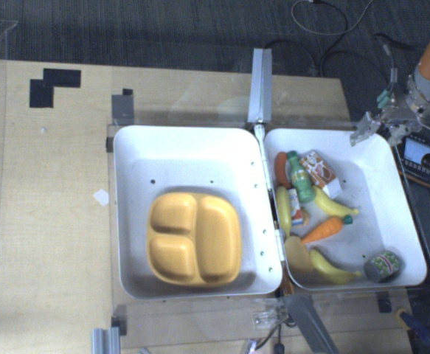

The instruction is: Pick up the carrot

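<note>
The carrot (pixel 323 231) is orange with a green stub at its right end. It lies tilted in the middle of the right bin (pixel 395 198), between two bananas. My gripper (pixel 380 127) hangs over the bin's far right corner, well up and to the right of the carrot and apart from it. Nothing shows in its grasp.
One banana (pixel 333 205) lies just above the carrot, another (pixel 334 270) just below it. A green bottle (pixel 301 180), a red item (pixel 282 169) and a small box (pixel 318 169) crowd the bin's far left. A can (pixel 383 265) sits near right. The left bin holds a yellow tray (pixel 195 237).
</note>
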`<state>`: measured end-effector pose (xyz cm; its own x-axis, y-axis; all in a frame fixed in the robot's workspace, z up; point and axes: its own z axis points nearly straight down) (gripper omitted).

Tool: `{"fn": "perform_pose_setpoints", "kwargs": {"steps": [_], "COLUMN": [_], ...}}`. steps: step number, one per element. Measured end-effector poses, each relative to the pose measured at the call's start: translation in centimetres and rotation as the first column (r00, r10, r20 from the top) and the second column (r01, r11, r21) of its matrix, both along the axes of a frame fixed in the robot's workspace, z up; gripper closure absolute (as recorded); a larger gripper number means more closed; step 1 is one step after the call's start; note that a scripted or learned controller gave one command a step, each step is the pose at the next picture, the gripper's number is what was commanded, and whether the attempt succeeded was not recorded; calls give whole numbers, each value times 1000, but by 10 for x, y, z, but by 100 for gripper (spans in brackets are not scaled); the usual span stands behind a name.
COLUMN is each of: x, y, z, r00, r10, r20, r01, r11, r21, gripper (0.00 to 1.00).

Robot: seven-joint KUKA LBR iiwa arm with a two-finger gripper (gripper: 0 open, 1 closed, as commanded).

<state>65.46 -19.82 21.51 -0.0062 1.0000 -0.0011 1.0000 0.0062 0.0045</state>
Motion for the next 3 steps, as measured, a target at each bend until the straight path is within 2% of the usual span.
{"fn": "perform_pose_setpoints", "kwargs": {"steps": [1,2,3], "x": [-18,-27,-90], "y": [21,82,157], "z": [-93,-103,-29], "r00": [970,913,722], "r10": [240,406,691], "r20": [27,42,1], "r01": [-240,-405,-691], "r11": [971,913,722], "r21": [-15,-42,-3], "gripper": [0,0,0]}}
